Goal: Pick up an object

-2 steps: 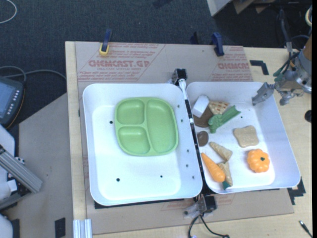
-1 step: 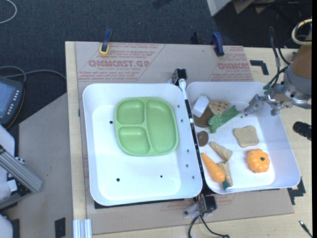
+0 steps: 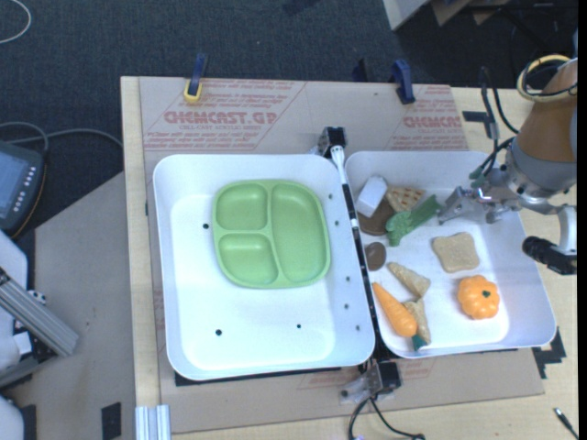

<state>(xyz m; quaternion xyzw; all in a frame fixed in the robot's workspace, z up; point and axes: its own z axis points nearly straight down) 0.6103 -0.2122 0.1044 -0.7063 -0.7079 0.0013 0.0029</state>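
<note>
Green toy: lies in the right bin, long way slanting up toward the tool.
Tool: just right of the toy's upper end, above it.
Tool state: cannot tell.
Bread slice: below the tool.

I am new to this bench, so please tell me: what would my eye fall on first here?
First, the green divided plate, alone in the left bin. Next, the right bin, crowded with toy food: an orange pumpkin and a carrot near its front. The claw hangs over that bin's back part.
</note>
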